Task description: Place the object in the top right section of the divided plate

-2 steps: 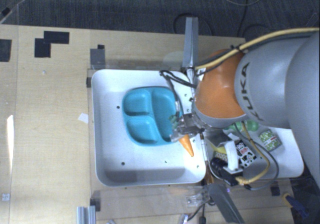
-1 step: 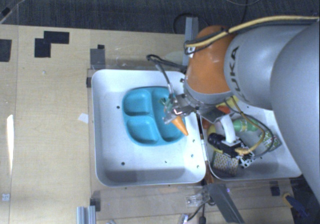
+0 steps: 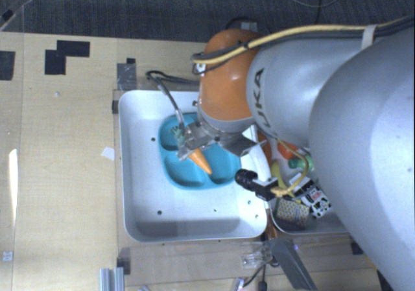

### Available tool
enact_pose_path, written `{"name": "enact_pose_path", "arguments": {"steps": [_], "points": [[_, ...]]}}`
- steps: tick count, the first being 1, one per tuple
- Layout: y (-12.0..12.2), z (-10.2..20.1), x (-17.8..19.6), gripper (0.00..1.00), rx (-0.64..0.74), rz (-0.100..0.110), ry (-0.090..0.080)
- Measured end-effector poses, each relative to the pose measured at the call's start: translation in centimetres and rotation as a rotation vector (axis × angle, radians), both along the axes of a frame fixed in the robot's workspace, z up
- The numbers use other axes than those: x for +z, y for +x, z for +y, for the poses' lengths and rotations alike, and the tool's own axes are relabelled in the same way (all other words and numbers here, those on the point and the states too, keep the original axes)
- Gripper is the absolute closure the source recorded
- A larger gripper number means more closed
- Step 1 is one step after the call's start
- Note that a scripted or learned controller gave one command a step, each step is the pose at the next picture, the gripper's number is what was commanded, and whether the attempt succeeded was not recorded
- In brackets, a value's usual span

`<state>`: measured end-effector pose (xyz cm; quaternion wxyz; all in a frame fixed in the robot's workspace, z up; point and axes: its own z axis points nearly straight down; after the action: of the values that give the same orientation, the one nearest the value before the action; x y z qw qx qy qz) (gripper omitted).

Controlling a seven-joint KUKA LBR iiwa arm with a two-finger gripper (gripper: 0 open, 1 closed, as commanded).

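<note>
Over the left shallow white bin (image 3: 139, 173) sits one blue divided plastic plate (image 3: 188, 176); the tool (image 3: 192, 147) grips one orange cone-shaped object (image 3: 201, 161) above it. A second bin (image 3: 298, 221) holds assorted items.

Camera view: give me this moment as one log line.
arm over left bin | pincer above blue plate | carrot at pincer tip, grip unclear
</note>
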<state>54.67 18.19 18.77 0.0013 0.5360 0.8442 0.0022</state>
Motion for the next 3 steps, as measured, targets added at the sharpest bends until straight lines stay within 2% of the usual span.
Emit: {"name": "enact_pose_path", "arguments": {"steps": [1,2,3], "points": [[5.4,-7.3,-0.2,1.00,0.094,-0.001,-0.002],[5.3,0.8,4.9,1.00,0.102,-0.002,0.000],[-1.1,-5.2,0.2,1.00,0.053,0.001,-0.001]]}}
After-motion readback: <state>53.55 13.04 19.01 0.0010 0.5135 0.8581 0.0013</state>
